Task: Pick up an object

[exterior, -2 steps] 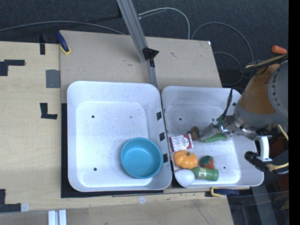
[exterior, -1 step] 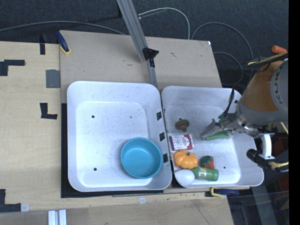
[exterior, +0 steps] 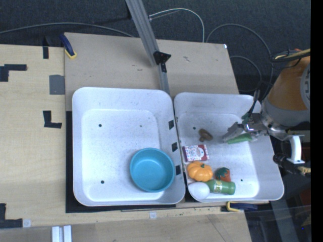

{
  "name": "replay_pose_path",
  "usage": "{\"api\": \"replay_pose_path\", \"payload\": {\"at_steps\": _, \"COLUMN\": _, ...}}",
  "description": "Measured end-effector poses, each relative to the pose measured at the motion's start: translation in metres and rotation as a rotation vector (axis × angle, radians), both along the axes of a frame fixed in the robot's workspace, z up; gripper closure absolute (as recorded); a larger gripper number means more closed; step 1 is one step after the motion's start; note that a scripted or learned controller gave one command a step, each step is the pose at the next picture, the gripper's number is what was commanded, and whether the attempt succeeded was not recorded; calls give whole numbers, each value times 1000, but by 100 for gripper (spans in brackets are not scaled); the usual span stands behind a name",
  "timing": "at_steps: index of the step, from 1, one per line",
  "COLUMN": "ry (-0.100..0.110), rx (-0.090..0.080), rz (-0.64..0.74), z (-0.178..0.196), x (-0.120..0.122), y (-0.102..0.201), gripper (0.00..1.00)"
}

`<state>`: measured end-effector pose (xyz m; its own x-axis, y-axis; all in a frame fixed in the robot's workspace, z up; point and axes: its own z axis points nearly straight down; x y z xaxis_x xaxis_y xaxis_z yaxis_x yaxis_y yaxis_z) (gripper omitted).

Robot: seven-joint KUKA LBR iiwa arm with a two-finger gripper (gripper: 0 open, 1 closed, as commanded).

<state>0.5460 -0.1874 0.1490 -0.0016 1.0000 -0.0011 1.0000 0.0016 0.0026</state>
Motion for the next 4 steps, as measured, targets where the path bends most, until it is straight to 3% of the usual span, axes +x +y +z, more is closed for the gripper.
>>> {"api": "replay_pose_path", "payload": {"at_steps": 2, "ry": -2, "rx": -1, "rz": 0, "z": 98, "x": 9, "y": -2, "gripper": 100}}
{"api": "replay_pose_path", "payload": {"at_steps": 4, "ry": 4, "rx": 4, "rz": 6, "z": 108, "x": 9, "y": 108, "gripper": 100}}
